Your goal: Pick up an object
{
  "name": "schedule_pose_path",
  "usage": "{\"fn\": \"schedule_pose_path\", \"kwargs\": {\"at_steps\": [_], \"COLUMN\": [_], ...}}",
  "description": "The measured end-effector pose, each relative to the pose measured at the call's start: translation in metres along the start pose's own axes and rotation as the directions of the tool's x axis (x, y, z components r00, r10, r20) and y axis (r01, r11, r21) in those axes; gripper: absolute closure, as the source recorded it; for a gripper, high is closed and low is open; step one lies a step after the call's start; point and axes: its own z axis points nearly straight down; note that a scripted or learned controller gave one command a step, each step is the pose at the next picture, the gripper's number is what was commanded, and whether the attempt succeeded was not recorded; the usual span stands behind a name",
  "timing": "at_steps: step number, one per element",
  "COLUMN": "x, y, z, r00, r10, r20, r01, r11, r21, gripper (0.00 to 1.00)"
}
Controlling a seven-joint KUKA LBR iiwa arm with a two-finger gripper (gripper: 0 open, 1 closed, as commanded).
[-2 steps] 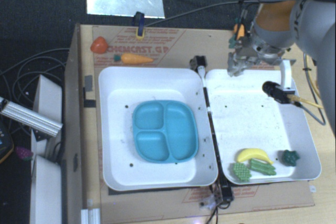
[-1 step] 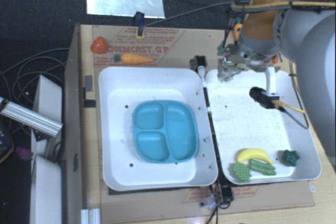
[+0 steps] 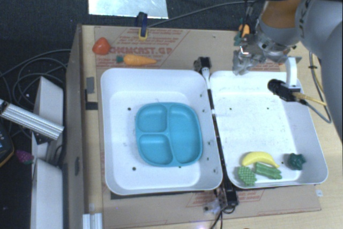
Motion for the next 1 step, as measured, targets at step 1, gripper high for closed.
{"fn": "schedule_pose_path", "kwargs": {"at_steps": [1], "x": [-0.0286], "y": [0.0121], "z": [-0.0164], "r00": [1.000], "r10": [0.001], "r20": [0.000], "r01": [-0.001], "r11": [1.000], "r21": [0.001], "gripper": [1.00]}}
